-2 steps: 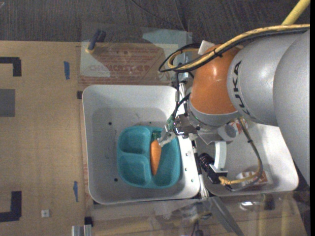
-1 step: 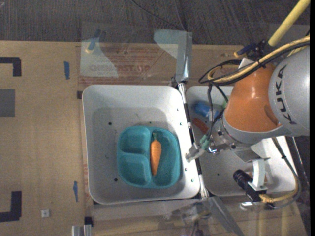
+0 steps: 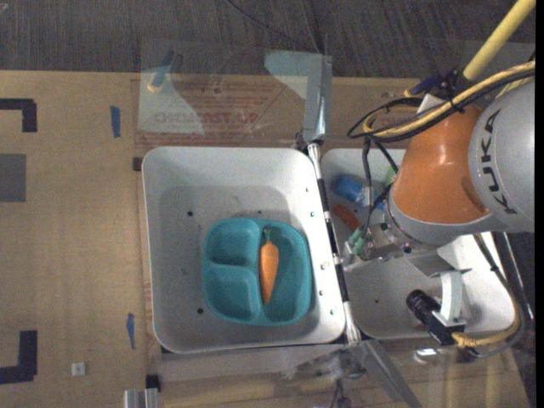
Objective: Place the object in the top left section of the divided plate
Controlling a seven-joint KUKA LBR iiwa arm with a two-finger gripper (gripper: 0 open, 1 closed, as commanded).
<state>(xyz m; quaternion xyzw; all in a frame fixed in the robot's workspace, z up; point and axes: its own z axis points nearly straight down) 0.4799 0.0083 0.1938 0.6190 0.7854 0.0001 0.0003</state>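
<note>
1. You are looking down on two shallow white bins side by side on a tan bench; the left bin [image 3: 229, 245] fills the centre of the frame, and the right bin [image 3: 476, 313] sits toward the right edge, largely covered by the arm.
2. In the left bin you will find a teal divided plate [image 3: 223, 300], lying in the lower middle of that bin; it has two smaller sections on its left side and one long section on its right.
3. The object, an orange carrot [image 3: 269, 266] with a small green top, lies lengthwise in the long right-hand section of the plate, its green end toward the top of the frame; it is not in the top left section [image 3: 231, 243].
4. The arm [image 3: 467, 168], grey with its orange band, comes in from the right of the frame and hangs over the right bin; yellow and black cables loop above it at upper right.
5. The gripper [image 3: 374, 240] is over the left part of the right bin, just beside the wall between the two bins and well apart from the carrot; you cannot tell from this view how it is set.
6. Beneath the arm in the right bin you can see a blue item [image 3: 348, 188] and a reddish-orange item [image 3: 344, 215]; what they are is unclear.
</note>
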